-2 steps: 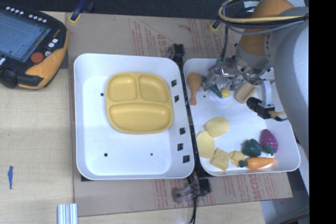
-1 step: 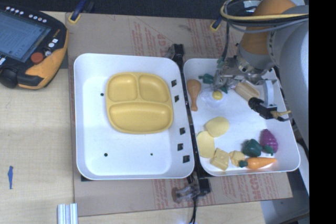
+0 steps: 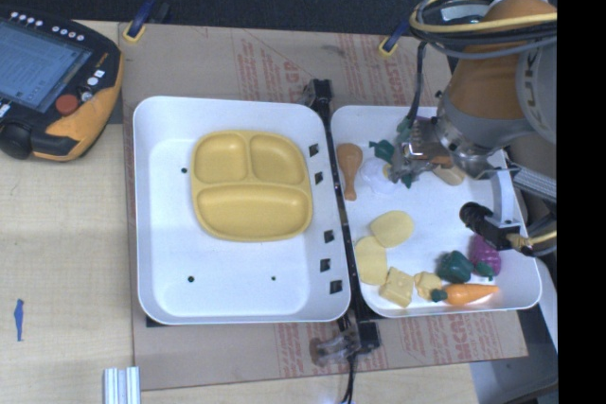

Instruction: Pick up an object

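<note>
White plastic bins sit side by side on my bench: the left bin [image 3: 161, 203] holds a yellow divided plate [image 3: 252, 184], and the right bin [image 3: 431, 213] holds the toy food, with a tan drumstick [image 3: 349, 167] by its left wall, yellow pieces [image 3: 383, 246] lower down, and a carrot [image 3: 466, 295] and purple piece [image 3: 485, 254] in its near right corner. From above I see the gripper [image 3: 414, 161] low over the right bin's far part, just right of the drumstick beside a small green piece [image 3: 383, 149], and I cannot tell how wide it stands or whether it has anything.
</note>
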Motion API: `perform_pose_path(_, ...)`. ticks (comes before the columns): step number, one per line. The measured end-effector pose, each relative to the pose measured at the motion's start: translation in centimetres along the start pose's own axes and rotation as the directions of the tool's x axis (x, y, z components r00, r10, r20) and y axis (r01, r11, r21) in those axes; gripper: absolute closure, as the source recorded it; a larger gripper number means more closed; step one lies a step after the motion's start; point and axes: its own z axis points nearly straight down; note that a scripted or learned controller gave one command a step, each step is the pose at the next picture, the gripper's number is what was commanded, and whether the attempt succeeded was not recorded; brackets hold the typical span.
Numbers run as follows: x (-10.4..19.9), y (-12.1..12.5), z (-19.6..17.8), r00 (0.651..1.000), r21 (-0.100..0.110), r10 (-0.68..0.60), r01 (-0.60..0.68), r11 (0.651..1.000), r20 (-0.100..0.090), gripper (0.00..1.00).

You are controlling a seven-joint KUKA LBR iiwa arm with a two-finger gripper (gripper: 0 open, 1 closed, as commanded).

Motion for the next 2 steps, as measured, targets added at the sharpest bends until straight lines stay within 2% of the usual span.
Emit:
perform_pose_path(1,-0.2,0.3,0.5,1.000,0.001,0.001,-0.001,1.000,0.002,0.00)
perform_pose_path(2,-5.2,-1.7,7.4,1.000,0.007,0.009,-0.009,1.000,0.004,0.00)
